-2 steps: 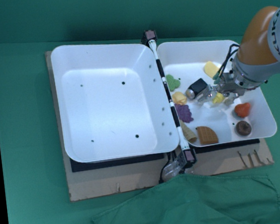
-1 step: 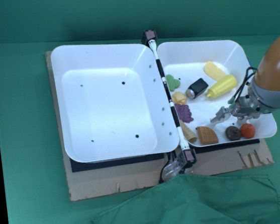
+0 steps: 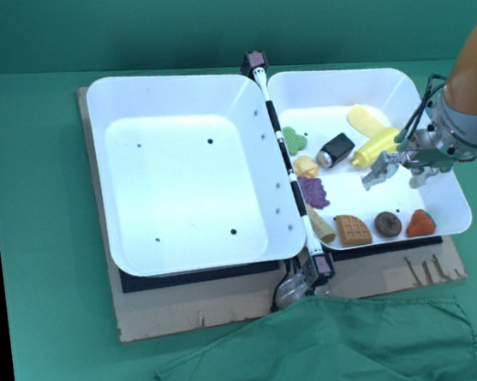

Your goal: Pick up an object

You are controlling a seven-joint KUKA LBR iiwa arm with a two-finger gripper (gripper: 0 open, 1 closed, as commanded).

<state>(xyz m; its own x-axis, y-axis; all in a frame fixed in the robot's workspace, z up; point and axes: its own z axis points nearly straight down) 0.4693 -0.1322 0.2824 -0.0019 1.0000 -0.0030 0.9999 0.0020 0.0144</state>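
**Claw poised over the right bin, nothing lifted yet**

From the camera above, the tabletop (image 3: 42, 209) is draped in green cloth and carries two white bins side by side. The left bin (image 3: 107, 106) holds no toys. The right bin (image 3: 448, 211) holds the candidates: a green piece (image 3: 294, 140), a black and silver cylinder (image 3: 334, 150), a yellow banana (image 3: 364, 117), a yellow bottle-shaped piece (image 3: 374, 148), a small yellow lump (image 3: 305, 167), purple grapes (image 3: 313, 192), a cone (image 3: 320, 224), a waffle (image 3: 353, 230), a chocolate doughnut (image 3: 388, 224) and a red strawberry (image 3: 420, 223).

The arm (image 3: 476, 87) reaches in from the right, and its claw (image 3: 382, 168) hangs just below the yellow bottle-shaped piece, near the middle of the bin. Whether it is spread or clenched I cannot tell (the metal parts blur together against the white floor), and nothing visibly sits in it.

My reading is that this is the approach stage, with the pick not yet made. The next move calls for settling squarely over one toy, likely the yellow bottle-shaped piece nearest, then closing and lifting.

No brand, label or writing is legible anywhere.
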